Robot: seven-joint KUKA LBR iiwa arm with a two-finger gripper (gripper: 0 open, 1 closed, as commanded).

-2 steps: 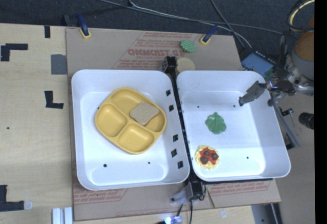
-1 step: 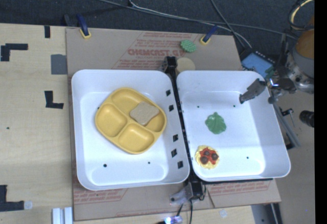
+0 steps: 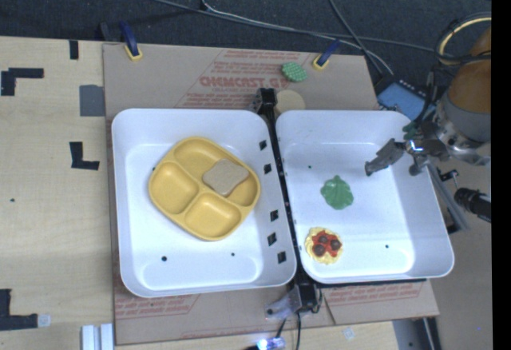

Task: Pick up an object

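Gripper: the grey two-finger gripper (image 3: 402, 157) hangs over the right edge of the right white bin (image 3: 363, 123), fingers spread wide with nothing between them, seemingly poised to descend.
Nearest target: the green leafy toy vegetable (image 3: 338, 192) lies mid-bin, well apart from the fingers.
Other option: the small yellow toy pizza with red toppings (image 3: 323, 244) sits near the bin's front left corner.
Left bin (image 3: 132, 180): a yellow divided plastic plate (image 3: 204, 188) carries a tan toast slice (image 3: 225, 176) in its back compartment.
Judgement: no pick yet made.
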